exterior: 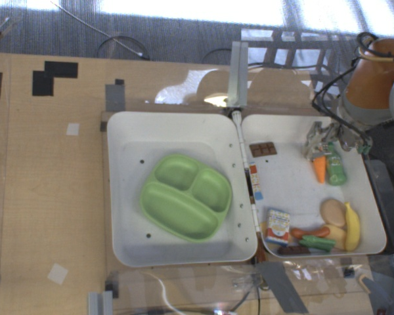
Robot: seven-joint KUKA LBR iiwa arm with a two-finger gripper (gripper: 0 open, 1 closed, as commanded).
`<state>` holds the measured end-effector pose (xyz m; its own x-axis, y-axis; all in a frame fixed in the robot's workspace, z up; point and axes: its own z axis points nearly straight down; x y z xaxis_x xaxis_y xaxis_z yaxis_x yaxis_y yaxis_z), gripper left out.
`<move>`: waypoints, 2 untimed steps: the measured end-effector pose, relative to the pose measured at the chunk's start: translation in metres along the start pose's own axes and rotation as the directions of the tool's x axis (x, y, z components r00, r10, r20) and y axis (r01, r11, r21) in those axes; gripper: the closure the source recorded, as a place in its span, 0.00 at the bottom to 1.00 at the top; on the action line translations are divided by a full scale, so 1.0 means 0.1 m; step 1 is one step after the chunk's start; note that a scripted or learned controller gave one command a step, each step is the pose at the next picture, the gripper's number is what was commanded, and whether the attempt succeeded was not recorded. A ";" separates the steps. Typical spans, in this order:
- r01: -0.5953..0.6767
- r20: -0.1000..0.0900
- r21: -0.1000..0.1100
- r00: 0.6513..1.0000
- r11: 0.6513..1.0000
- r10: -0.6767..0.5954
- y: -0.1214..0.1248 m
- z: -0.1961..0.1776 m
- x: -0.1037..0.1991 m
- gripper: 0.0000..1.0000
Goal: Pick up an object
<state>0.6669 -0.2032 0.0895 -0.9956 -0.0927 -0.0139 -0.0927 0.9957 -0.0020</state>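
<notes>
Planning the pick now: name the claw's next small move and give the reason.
Probably a short descent straight down. The claw hangs at the back of the right bin, just above the carrot and beside the green bottle, so the carrot looks like the nearest thing to grasp.

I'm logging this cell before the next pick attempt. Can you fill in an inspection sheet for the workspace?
Surface: wooden bench bearing a left bin and a right bin.
Job's things: carrot, green bottle, banana, chocolate bar, small carton in the right bin.
Clutter: green divided plate in the left bin.
Grippers: gripper low over the carrot, at the right bin's far edge.
Cables: black cables by the arm.
Surroundings: grey floor.
</notes>
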 end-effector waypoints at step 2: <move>-0.385 -0.003 0.000 0.923 0.923 0.385 1.13 -1.49 0.99 1.00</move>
<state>0.5553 -0.0996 0.2373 -0.9547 0.2975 -0.0106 0.2974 0.9547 0.0039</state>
